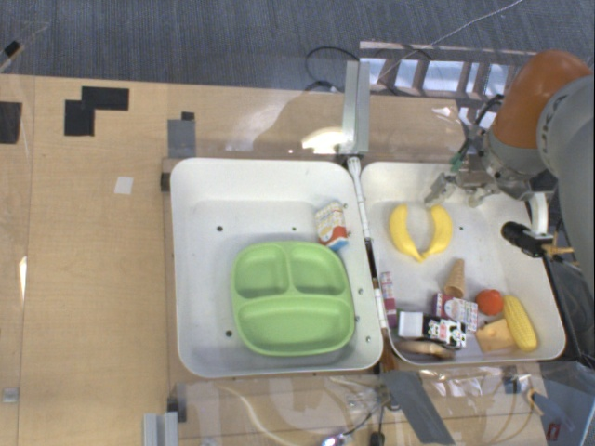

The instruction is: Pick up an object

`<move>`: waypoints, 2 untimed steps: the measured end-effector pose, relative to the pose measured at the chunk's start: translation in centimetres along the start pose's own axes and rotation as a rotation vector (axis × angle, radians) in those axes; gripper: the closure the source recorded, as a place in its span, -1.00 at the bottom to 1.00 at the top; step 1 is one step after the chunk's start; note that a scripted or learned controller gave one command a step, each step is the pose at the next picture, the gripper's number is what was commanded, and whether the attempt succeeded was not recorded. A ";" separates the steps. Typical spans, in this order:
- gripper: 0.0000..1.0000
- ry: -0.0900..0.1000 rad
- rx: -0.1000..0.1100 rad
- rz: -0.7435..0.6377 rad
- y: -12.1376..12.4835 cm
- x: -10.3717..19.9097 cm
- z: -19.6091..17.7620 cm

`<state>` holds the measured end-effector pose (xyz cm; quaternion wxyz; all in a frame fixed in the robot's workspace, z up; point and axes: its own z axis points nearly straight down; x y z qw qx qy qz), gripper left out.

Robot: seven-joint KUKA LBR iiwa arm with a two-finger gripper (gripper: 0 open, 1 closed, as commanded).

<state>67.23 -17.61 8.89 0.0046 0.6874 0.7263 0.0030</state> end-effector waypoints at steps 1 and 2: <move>1.00 -0.003 -0.007 -0.007 0.3 0.1 -1.3; -1.00 -0.003 -0.007 -0.008 0.3 0.2 -1.3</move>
